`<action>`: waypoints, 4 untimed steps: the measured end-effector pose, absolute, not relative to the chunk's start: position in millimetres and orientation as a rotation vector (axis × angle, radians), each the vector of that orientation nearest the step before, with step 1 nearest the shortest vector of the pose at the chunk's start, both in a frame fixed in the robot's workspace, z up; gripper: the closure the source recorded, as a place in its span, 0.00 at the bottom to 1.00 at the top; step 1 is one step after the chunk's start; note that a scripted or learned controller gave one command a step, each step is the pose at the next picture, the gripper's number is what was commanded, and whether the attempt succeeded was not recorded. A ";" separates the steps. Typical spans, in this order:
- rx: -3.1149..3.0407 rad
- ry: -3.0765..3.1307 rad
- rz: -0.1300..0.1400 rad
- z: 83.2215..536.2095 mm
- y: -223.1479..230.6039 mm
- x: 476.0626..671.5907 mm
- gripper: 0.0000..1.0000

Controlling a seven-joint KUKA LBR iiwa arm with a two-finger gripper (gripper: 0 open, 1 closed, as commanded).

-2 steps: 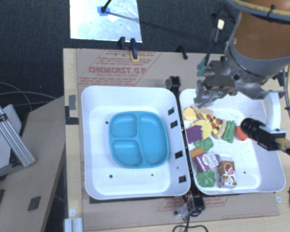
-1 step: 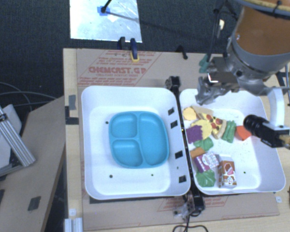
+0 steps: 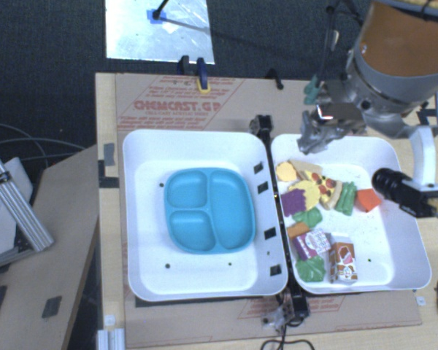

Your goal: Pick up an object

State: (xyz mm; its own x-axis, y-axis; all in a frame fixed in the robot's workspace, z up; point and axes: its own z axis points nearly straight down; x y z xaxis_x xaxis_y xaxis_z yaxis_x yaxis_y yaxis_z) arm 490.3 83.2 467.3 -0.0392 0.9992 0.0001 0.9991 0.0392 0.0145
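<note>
A pile of small toy foods (image 3: 317, 210) is lying in the right bin (image 3: 401, 257), in the middle right of the frame. At the top of the pile a yellow round piece (image 3: 285, 171) is sitting next to a pizza slice (image 3: 323, 184). Below them a purple piece (image 3: 299, 196) is resting against a green vegetable (image 3: 306, 216), and a second green piece (image 3: 346, 197) is leaning beside an orange-red block (image 3: 367, 199). Lower down, a purple packet (image 3: 312, 244), a brown-and-white carton (image 3: 342, 261) and a green lump (image 3: 312, 268) are lying close together near the bin's bottom edge.

The gripper (image 3: 315, 138) is hanging over the upper left corner of the right bin, just above the yellow piece and apart from it. Its fingers are looking narrow and drawn together, with nothing between them. The grey arm with its orange band (image 3: 398, 28) is reaching in from the upper right of the frame.

The left bin (image 3: 150, 268) is holding a blue divided tray (image 3: 209, 210) at its centre. Both bins are sitting on a sheet of cardboard (image 3: 179, 104), and a shiny metal plate (image 3: 159, 20) is lying at the upper left of the frame.
</note>
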 end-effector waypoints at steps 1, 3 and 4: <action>2.222 2.219 0.002 445.7 56.3 486.6 1.00; 2.214 2.227 0.005 366.6 92.4 504.8 1.00; 2.216 2.229 0.000 329.6 114.3 486.2 1.00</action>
